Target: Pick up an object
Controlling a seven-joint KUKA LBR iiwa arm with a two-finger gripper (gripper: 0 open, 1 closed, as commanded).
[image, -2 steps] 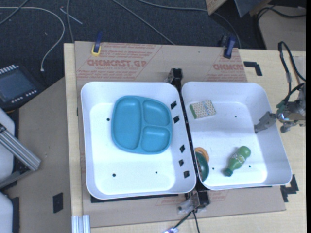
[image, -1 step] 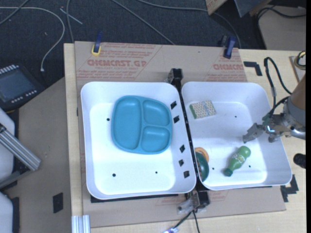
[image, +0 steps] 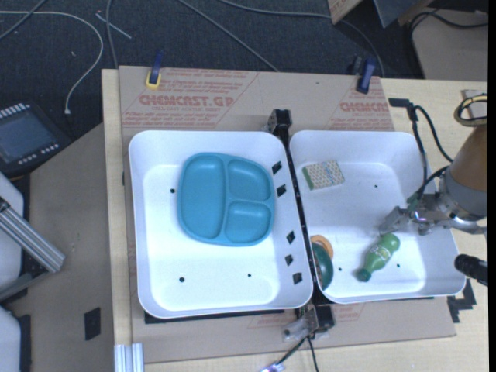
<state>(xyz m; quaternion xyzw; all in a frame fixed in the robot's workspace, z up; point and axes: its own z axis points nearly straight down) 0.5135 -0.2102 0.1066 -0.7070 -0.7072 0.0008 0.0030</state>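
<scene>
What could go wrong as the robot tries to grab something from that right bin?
The gripper sits just above the green bottle, which lies on its side; it could roll or slip from the fingers. The bottle lies close to the right bin's near wall, so a push may wedge it there. The round item against the divider looks hard to reach.

This is a robotics lab or test cell. A plywood bench (image: 209, 91) stencilled with a maker's name carries two white bins (image: 151, 231) clipped down by blue clamps (image: 156, 70) at twelve o'clock. Loose cables (image: 85, 49) trail over dark carpet (image: 232, 14) at eleven, beside a small monitor (image: 23, 134) at nine.
</scene>
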